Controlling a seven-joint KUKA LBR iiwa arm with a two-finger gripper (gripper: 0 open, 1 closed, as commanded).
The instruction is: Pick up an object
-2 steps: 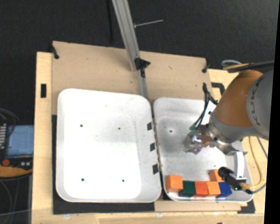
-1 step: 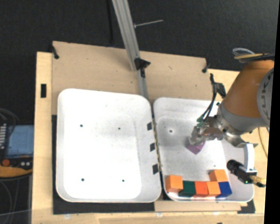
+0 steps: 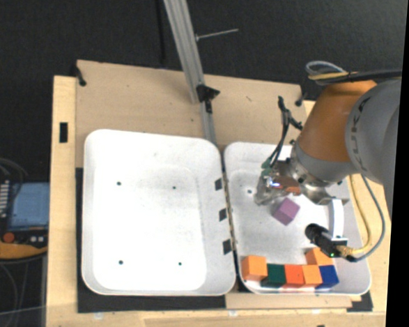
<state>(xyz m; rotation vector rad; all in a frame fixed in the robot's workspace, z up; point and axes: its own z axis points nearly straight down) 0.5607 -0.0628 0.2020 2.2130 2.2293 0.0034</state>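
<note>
The purple block (image 3: 286, 211) lies in the right bin (image 3: 240, 170), just below and beside the gripper (image 3: 270, 188). I cannot tell if the jaws are spread or pressed together.

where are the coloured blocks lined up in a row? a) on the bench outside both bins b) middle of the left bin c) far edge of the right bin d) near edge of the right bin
d: the row of blocks, orange, green, orange and blue, lies along the near edge of the right bin, while the purple block sits apart near that bin's middle, just below the gripper.
</note>
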